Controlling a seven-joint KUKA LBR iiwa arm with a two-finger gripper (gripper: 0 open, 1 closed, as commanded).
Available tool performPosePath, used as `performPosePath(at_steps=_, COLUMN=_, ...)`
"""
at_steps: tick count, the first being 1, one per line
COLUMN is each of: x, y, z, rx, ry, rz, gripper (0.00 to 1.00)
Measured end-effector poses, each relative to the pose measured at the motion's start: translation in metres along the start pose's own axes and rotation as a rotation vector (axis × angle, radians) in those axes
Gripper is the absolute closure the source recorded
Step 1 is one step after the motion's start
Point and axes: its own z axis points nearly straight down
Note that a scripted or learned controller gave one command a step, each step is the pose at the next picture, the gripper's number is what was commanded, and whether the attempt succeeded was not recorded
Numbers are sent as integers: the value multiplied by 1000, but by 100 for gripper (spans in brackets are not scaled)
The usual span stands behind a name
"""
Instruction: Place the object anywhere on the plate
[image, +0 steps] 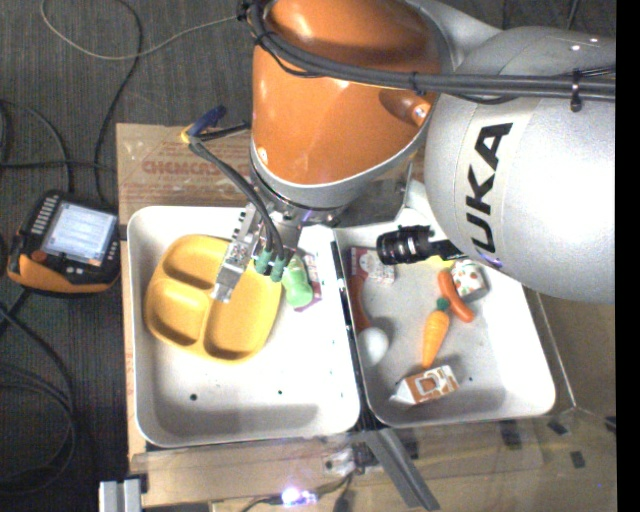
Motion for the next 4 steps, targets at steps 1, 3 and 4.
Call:
performPosePath(at_steps=1, x=1, y=0, z=120, rx=0, ry=3, rz=-329, gripper=100)
performPosePath(at_steps=3, x=-51, y=21, z=167, rx=0, ry=4, rz=-20, gripper=100)
performPosePath(at_steps=4, x=-17, y=8, z=167, rx=1, ry=3, rz=-240, gripper=100)
